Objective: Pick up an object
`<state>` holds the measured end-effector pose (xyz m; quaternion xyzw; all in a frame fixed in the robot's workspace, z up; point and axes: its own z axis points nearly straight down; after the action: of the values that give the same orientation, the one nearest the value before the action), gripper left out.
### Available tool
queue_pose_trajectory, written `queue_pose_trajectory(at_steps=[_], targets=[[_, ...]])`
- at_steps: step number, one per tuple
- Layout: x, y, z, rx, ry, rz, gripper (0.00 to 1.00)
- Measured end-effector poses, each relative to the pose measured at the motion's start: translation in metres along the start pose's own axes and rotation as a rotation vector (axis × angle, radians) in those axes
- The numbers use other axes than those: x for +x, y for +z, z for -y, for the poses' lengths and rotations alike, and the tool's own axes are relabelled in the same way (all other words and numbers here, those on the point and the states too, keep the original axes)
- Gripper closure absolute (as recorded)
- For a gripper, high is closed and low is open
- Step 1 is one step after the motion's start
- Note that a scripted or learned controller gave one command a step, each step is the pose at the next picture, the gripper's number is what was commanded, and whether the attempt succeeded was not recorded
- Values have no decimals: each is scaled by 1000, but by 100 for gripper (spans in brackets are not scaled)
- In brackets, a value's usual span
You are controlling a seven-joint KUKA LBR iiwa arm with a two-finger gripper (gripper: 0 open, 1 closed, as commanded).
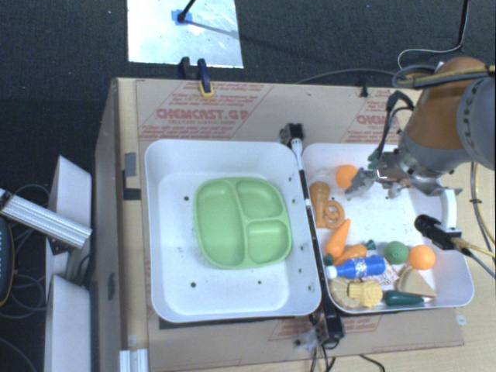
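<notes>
The grey arm [453, 122] with its orange band is reaching in from the right edge of the frame, and its gripper [377, 178] is hovering over the upper part of the right bin [459, 281]. Its two fingers are standing apart, spread fairly wide, with nothing showing between them. An orange ball [346, 176] is lying just to the left of the gripper near the bin's upper left corner. Below it, along the bin's left side, a pretzel [334, 211] and a carrot [337, 238] are sitting close together. Further down, a blue and white bottle [358, 268] is lying on its side, with a green ball [396, 251] and a second orange ball [422, 256] to its right, all near the lower right of the frame. A yellow corn piece [364, 291] is resting near the bin's bottom edge. The left bin [167, 208] is occupying the centre of the frame and is holding a green divided plate [242, 222].
</notes>
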<state>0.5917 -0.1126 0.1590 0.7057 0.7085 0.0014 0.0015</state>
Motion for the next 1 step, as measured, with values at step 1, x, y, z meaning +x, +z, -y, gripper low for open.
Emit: queue_pose_trajectory(at_steps=[1], targets=[[15,75,45,4,2,0,0]])
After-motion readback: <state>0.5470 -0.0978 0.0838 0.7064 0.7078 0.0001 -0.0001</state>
